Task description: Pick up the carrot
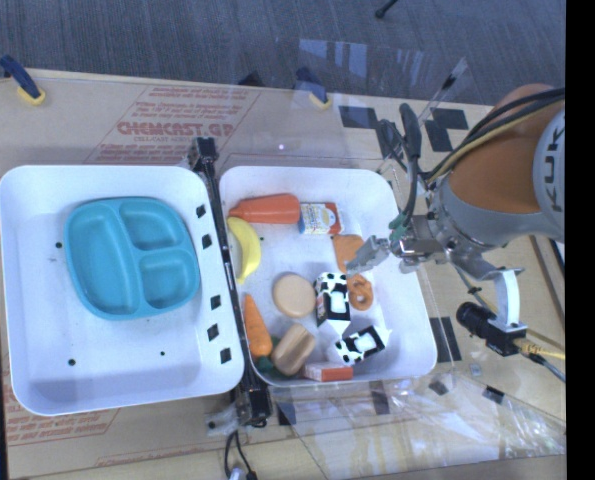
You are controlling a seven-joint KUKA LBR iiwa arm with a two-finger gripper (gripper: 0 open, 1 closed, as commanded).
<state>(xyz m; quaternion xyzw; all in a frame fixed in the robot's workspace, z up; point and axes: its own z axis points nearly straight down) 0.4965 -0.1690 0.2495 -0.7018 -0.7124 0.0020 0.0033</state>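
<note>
My claw [362,258] hangs over the right bin [412,313]; its opening I cannot tell. The carrot [256,326] lies well apart among crowded toys, so I risk grabbing the wrong one.

We see the scene brightly and evenly lit from above, with soft, short shadows. The white bins [37,368] nearly wash out, and pale glare streaks a clear sheet [377,78] at the bench's far side. The picture is slightly soft, its small details smeared.
</note>
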